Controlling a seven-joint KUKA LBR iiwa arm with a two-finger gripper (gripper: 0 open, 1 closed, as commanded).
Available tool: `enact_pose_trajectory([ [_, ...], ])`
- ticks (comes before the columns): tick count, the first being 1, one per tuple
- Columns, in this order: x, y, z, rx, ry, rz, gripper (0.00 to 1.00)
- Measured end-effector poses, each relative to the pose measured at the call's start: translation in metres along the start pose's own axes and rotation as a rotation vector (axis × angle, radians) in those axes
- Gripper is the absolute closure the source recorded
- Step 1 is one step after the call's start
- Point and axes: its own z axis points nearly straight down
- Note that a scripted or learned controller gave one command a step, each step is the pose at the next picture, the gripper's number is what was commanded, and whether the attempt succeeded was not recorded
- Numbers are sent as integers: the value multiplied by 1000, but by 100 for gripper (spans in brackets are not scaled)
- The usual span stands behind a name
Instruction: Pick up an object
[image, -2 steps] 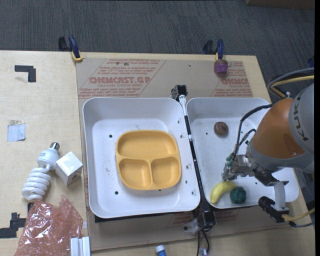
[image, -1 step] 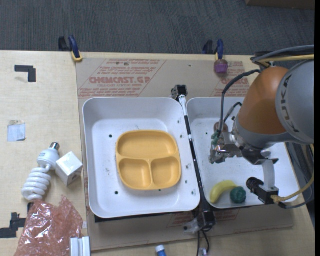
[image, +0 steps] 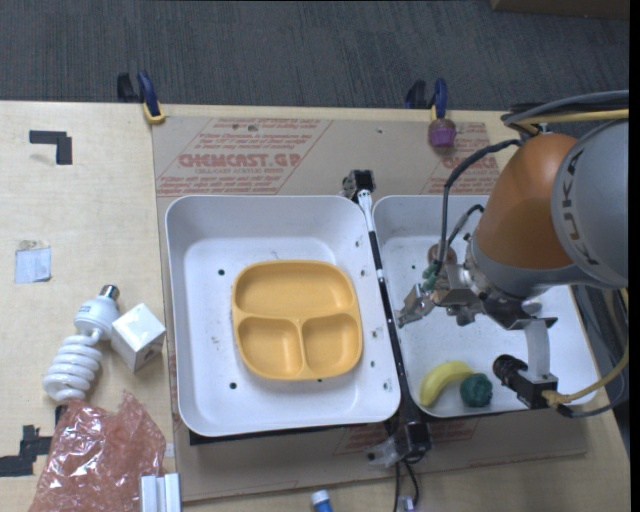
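Note:
A yellow banana (image: 445, 381) lies near the front edge of the right bin (image: 400, 225), with a dark green lumpy object (image: 476, 390) touching its right end. The left bin (image: 195, 390) holds a yellow divided plate (image: 297, 320). My gripper (image: 415, 307) hangs over the left part of the right bin, close to the wall shared by the two bins. It is a little behind and to the left of the banana, and apart from it. Nothing shows in its grasp. The arm's grey and orange body (image: 535, 205) hides the middle and right of that bin.
On the bench to the left of the bins lie a white spiral light bulb (image: 75, 352), a small white cube (image: 138, 335) and a crumpled reddish plastic bag (image: 95, 460). A purple item (image: 442, 132) sits behind the right bin. Black cables run along the arm's right side.

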Motion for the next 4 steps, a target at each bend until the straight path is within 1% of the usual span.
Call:
enact_pose_trajectory([
  [1, 0, 0, 0, 0, 0, 0, 0],
  [2, -76, -11, 75, 2, 0, 3, 0],
  [3, -75, -20, 100, 2, 1, 3, 0],
  [4, -76, -19, 90, -1, 0, 4, 100],
])
